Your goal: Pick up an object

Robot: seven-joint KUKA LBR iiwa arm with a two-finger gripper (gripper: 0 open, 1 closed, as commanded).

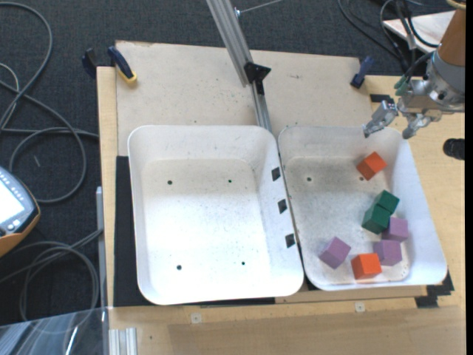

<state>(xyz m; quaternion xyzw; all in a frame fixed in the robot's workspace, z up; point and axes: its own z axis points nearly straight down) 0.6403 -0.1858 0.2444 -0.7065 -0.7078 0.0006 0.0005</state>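
Note:
My gripper (pixel 390 126) hangs open over the far right corner of the right bin (pixel 310 146), with nothing between its two grey fingers. An orange cube (pixel 371 165) lies just below and a little left of it on the bin floor. Further toward the front lie a dark green block (pixel 381 211), three purple cubes (pixel 335 251) (pixel 387 252) (pixel 398 228) and a second orange cube (pixel 366 265), clustered near the front right corner.
The left bin (pixel 148 150) sits beside the right one, with a row of black clips along their shared edge. A slanted metal rail (pixel 235 39) crosses the board behind the bins. Blue clamps (pixel 123 63) (pixel 361 72) grip the board's far edge.

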